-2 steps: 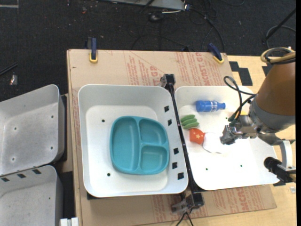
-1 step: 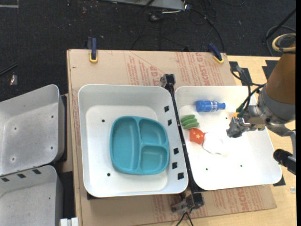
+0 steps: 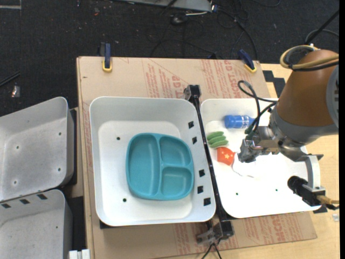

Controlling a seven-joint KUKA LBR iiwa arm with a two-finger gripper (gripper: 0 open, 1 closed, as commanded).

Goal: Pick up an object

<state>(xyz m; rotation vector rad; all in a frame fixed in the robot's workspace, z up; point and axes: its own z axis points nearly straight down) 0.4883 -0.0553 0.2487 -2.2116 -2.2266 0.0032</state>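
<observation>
In the right bin (image 3: 269, 198) lie three small objects: a blue cylinder (image 3: 235, 121) near the back, a green piece (image 3: 216, 140) by the left wall, and an orange-red piece (image 3: 226, 155) just below it. My gripper (image 3: 246, 154) hangs low over the bin floor, just right of the orange-red piece and close to it. A small white thing (image 3: 241, 169) lies on the floor under the gripper. The arm's orange band (image 3: 310, 93) and grey wrist cover the bin's right back part.
The left bin (image 3: 102, 117) holds a teal divided tray (image 3: 160, 166) in its middle. A black divider bar (image 3: 205, 155) runs between the bins. Cables (image 3: 253, 99) hang from the arm over the right bin's back edge. White lids (image 3: 32, 144) lie at far left.
</observation>
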